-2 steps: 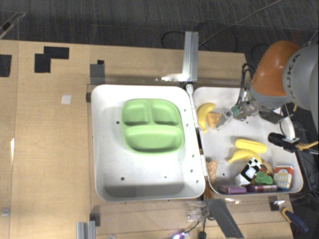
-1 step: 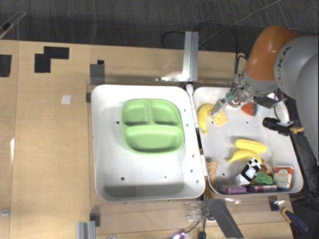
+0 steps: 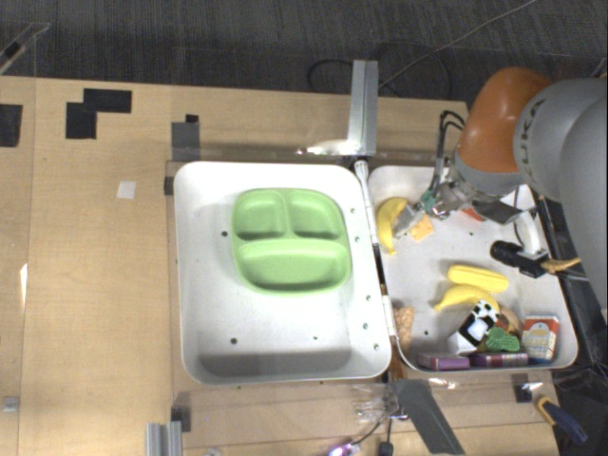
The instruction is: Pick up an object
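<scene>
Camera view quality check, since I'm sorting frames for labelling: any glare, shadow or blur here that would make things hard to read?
In the camera view, the left bin looks evenly lit, with a soft shadow along its near wall; the green tray is crisp; a bright glint sits on the metal post behind the bins; the gripper is small and soft-edged; items in the right bin's near corner blur together.

We see the scene evenly and fairly brightly lit from above. The glossy white plastic left bin (image 3: 204, 255) carries a soft sheen, with a grey shadow pooled along its near inner wall. The pale wooden surface (image 3: 85, 274) looks flat and matte, while the dark carpet behind it falls dim. The whole picture is slightly soft and grainy; small items in the white right bin (image 3: 427, 283) blur together.
</scene>
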Robot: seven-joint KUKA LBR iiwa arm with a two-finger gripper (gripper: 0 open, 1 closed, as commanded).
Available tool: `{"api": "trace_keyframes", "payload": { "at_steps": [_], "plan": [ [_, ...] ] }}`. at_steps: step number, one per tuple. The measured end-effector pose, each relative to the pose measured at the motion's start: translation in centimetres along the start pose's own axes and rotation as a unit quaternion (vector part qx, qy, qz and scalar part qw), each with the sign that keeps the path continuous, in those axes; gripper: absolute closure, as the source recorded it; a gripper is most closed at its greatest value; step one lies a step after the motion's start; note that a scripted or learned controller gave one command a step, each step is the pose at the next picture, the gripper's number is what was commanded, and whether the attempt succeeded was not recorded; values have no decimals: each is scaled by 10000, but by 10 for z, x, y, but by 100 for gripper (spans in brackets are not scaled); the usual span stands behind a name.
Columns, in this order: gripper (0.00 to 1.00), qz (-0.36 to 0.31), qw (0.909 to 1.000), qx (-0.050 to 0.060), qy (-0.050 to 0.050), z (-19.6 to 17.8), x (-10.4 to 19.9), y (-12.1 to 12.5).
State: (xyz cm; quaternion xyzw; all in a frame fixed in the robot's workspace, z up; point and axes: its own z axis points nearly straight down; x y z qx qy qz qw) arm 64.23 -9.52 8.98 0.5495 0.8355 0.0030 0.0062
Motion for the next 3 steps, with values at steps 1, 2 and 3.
{"api": "trace_keyframes", "payload": {
  "at_steps": [1,2,3],
  "plan": [
    [100,-14,10000,-34,-7,-12,1,3],
    [100,1628,9867,30,21,-97,70,47],
    [100,1124,9937,29,19,-97,84,59]
  ]
}}
